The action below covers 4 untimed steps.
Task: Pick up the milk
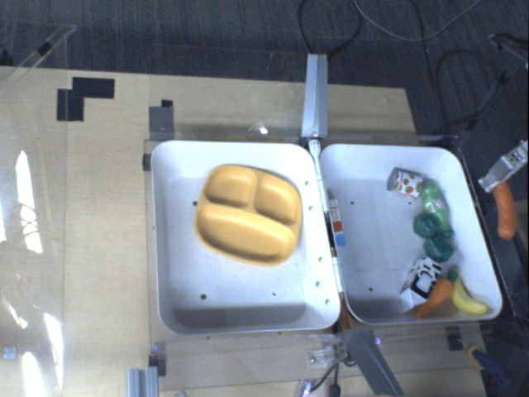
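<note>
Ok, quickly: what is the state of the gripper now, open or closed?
Gripper: at the right edge, cannot be told; nothing seen held, milk lies in the right bin.

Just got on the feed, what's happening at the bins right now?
Nothing is being handled yet. The arm sits at the right edge, outside the right bin. The milk, a black-and-white carton, lies untouched near that bin's lower right corner, against a carrot and a banana. Green items and a small can line the same side. The left bin holds a yellow divided tray.
</note>
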{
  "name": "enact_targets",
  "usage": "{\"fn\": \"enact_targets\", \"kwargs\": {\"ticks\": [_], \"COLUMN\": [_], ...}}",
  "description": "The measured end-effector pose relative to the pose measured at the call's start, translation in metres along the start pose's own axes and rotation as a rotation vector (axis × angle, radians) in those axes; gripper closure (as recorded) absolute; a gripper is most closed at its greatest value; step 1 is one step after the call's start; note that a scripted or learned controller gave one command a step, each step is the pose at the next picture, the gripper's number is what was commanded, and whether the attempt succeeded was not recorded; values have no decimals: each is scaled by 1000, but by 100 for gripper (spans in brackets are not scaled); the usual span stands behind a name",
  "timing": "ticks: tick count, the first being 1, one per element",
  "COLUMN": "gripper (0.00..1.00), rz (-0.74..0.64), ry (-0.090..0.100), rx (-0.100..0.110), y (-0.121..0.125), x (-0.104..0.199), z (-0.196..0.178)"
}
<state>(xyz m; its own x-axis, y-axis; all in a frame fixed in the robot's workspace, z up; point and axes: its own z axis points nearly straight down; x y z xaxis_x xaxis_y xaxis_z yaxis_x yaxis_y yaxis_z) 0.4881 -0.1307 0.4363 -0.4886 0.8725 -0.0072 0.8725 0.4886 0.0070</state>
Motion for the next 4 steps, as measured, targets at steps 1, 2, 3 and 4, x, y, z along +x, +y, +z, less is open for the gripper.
{"fn": "enact_targets", "kwargs": {"ticks": [1,2,3,4], "gripper": [100,100,100,100], "rz": [-7,-15,-186,-337], "ry": [-6,-13,2,5], "rx": [-6,-13,1,2], "y": [2,5,2,12], "x": [0,0,6,26], "z": [-12,-25,116,261]}}
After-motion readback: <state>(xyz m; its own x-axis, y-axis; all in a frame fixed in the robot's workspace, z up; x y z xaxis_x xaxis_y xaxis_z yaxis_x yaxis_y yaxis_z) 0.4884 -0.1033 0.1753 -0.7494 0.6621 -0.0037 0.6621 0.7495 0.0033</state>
